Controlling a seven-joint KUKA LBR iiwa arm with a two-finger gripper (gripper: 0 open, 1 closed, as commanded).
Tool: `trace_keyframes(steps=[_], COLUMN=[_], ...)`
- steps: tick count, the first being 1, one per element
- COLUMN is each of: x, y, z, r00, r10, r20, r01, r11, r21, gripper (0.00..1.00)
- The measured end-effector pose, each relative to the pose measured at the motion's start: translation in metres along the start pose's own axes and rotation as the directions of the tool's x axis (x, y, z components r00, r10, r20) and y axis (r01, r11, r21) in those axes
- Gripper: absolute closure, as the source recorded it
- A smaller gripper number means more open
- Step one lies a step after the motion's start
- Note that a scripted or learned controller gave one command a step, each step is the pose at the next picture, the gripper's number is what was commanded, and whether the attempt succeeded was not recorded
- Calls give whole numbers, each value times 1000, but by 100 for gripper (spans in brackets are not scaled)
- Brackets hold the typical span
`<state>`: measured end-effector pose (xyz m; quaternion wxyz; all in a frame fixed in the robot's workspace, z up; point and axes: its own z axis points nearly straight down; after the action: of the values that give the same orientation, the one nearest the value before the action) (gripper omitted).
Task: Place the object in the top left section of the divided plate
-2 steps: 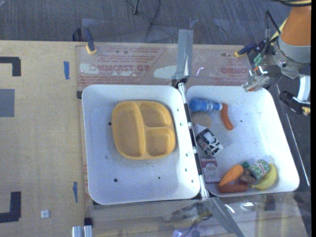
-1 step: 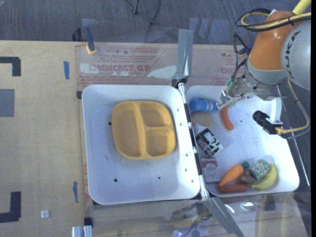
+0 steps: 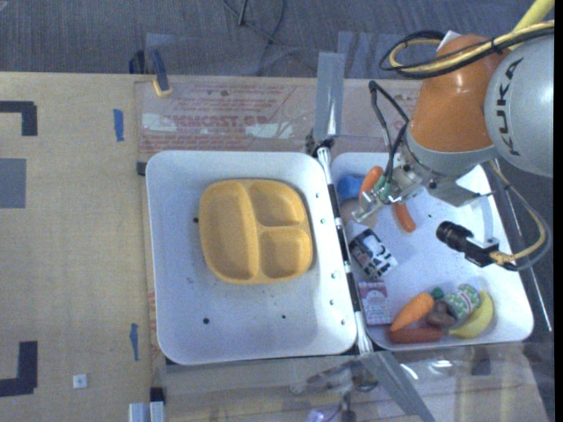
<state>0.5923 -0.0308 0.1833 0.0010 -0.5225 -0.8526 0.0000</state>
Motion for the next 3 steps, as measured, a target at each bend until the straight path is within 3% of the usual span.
trace_keyframes(steps=[1,2,3], x=[58,109,100], y=[0,70,48], z=[-28,-22,-76], r00=[988,904,942], r10=[-152,-428,-336], r20=[0,4,4], r01=[152,428,336], r11=[988,904,942], r21=[0,-4,-3], gripper=[100,100,100])
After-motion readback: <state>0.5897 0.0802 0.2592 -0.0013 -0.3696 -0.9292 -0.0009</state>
